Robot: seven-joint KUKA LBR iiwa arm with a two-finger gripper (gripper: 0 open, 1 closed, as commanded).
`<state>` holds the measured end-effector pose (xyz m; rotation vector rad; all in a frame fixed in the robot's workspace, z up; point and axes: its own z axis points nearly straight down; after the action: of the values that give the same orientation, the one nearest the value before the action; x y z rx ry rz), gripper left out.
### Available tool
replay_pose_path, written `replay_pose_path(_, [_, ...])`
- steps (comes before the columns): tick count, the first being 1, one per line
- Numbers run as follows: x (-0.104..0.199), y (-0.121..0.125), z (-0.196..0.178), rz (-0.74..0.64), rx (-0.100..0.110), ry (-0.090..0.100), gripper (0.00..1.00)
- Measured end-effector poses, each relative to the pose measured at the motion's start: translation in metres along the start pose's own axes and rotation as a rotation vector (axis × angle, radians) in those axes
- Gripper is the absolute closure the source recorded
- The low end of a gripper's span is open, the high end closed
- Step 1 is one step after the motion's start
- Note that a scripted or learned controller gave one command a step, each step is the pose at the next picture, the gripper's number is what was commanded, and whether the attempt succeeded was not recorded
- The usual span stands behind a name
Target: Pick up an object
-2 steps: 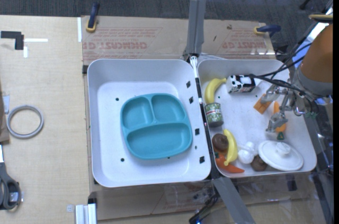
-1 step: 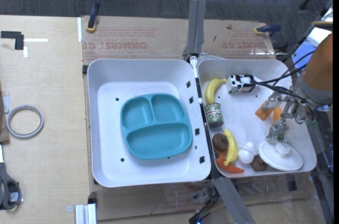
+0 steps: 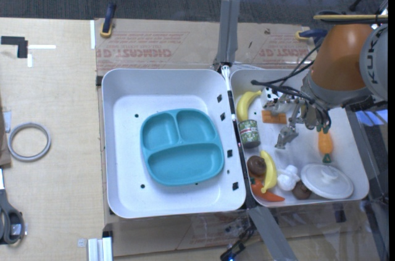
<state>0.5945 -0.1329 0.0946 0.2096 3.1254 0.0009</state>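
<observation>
My gripper hangs over the middle of the right bin, with nothing seen held in it. Just behind it lies an orange block, and a small orange carrot is to its right. A yellow banana and a green can lie by the bin's left wall. Along the front are a second banana, a brown fruit, a small white piece and a white lid.
The left bin holds a blue divided plate. On the bench at the left lie a tape roll and scissors. A black-and-white toy sits at the right bin's back.
</observation>
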Motion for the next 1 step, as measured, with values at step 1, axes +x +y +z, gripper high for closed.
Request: replay_pose_path(1, [0.0642,-0.0948,-0.0012,-0.027,0.003,-0.004,0.00])
